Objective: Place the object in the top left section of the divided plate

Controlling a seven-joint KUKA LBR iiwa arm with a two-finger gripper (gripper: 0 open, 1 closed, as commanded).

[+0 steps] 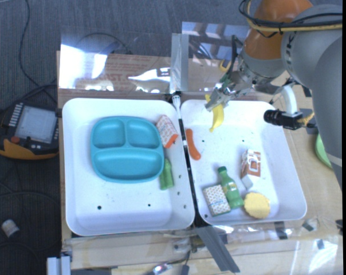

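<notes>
- Gripper [220,101] up over the far-left corner of the right bin [287,153], pinched on the top end of a yellow banana [217,117], fruit dangling free below the fingers, clear of the bin floor.
- Hold judged thin: only the tip caught, body swinging loose, so slow and smooth travel advised.
- Blue divided plate [127,149] flat in the left bin [81,211], well apart from the banana, across the ridge where the two bins meet.
- Target: the small far-left compartment [109,133], beside its far-right twin and beyond the wide near compartment.
- Best carried leftward at present height, high enough to clear the ridge and the orange-and-white packet [166,129] leaning at the plate's far-right edge.
- Also close to the route: orange carrot-like piece [192,144] just right of the ridge, green piece [166,175] at the plate's near-right rim.
- Centre over the far-left compartment before lowering; compartment small, banana long, so a drop near the divider likely to spill into the neighbour.
- Lower until the free end touches the compartment floor, then let go; release from height risks a bounce out.
- Away from the path in the right bin: green bottle [229,187], yellow round piece [256,205], two small cartons [251,164] [216,199].
</notes>
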